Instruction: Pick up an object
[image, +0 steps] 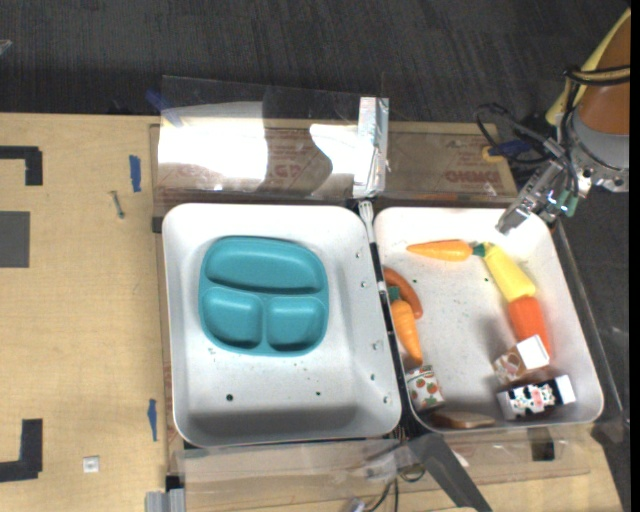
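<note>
My gripper (520, 216) hangs over the far right corner of the right bin (585, 340), with the arm's orange band at the view's right edge. Nothing shows in its grasp. Just left of and below it lies an orange carrot (440, 250) by the bin's far wall. A yellow piece (508, 274) and an orange piece (527, 318) lie end to end below the gripper. Another carrot (405, 328) rests against the bin's left wall. Near the front sit a small white and brown box (526, 357), a black and white carton (538, 396) and a patterned box (425, 388).
The left bin (190, 380) holds a teal divided plate (265, 293). A clear plastic panel (300, 150) stands behind the bins, and cables (505, 135) run at the back right. Bare white floor lies in the middle of the right bin.
</note>
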